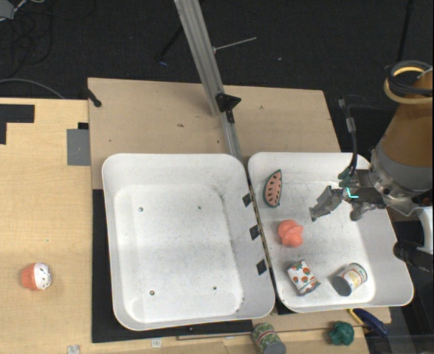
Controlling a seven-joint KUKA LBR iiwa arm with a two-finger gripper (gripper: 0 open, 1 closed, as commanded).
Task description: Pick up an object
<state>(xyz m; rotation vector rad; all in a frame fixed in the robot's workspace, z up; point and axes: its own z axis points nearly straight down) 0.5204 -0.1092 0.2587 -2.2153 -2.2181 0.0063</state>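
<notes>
At the bench's near edge, outside the bins, lie a green lump [342,333] and a small dark can [266,337]; the can's label is too small to read. Far to the left, on the pale board, sits an orange-and-white ball [36,276].

Inside the right bin [394,290], nearest the front wall, a can [349,279] lies on its side. Its long axis runs from lower left to upper right, with the dark end at the lower left. Its label is yellow and white; no writing is legible. Just left of it, a white carton [302,277] with red spots lies tilted, and its print is unreadable. Farther back, near the divider, is a pink lump [291,232], rounded, with no clear long axis. Beyond it lies a watermelon slice [274,189], red flesh with dark seeds and a green rind. Its long axis runs nearly front to back and the rind faces the divider.

My gripper [344,203] hangs over the middle of the right bin, right of the pink lump and apart from it. My fingers [322,203] stand apart, with nothing between them.

The left bin [121,169] adjoins the right. Behind both bins a metal rail [202,50] slants away.
</notes>
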